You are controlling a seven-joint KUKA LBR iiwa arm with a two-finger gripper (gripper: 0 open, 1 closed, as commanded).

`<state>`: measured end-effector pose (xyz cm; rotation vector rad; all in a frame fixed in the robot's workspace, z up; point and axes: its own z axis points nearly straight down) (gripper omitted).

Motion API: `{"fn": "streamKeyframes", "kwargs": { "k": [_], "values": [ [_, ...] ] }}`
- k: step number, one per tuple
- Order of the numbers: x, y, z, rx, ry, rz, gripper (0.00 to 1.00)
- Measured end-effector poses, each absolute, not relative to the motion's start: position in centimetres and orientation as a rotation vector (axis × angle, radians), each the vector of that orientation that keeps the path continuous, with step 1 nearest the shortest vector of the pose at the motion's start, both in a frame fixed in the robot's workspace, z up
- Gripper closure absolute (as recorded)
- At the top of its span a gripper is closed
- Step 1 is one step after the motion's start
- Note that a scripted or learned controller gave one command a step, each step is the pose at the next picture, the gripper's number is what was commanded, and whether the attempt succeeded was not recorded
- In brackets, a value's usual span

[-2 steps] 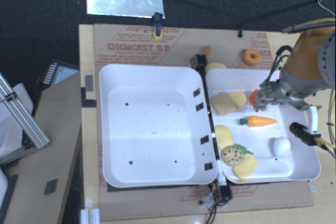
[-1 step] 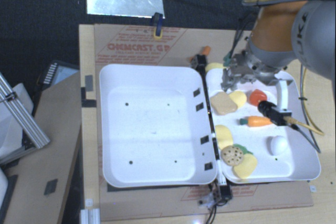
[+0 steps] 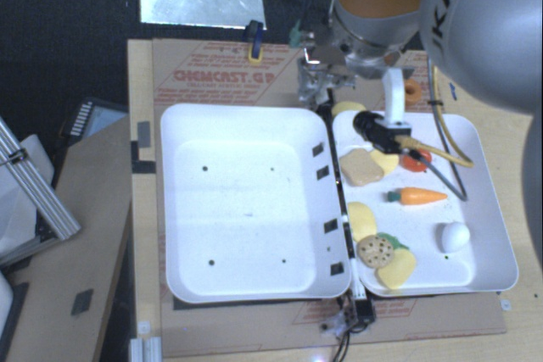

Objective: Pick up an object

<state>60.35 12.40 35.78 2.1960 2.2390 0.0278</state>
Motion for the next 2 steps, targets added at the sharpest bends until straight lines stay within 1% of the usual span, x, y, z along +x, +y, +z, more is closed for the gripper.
{"fn": "streamKeyframes", "kwargs": {
  "k": [1,2],
  "values": [
    [63.0,19.8,37.6,2.208,2.233,0.012,1.00],
    [65.9,23.3,39.3,2.213,2.226,0.009,1.00]
  ]
}}
